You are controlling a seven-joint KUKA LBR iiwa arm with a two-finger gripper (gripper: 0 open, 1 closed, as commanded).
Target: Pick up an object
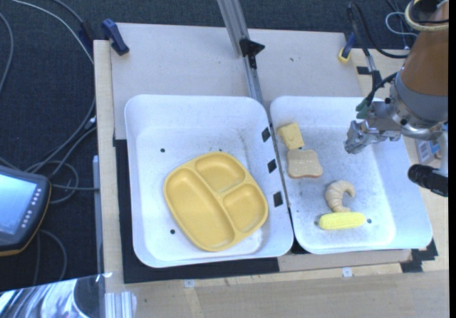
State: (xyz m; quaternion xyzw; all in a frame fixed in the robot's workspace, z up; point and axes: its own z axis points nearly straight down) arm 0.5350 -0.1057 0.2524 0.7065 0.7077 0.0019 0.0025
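The arm (427,70), seen above the right bin (399,234), has a broad orange band over a grey segment that narrows to a pale ring at the wrist. Below it sits a silvery metal gripper (354,142) with dark cables looping beside it, toward the bin's far rim

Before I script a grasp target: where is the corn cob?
The corn cob lies in the right bin near its front edge, just below the croissant.
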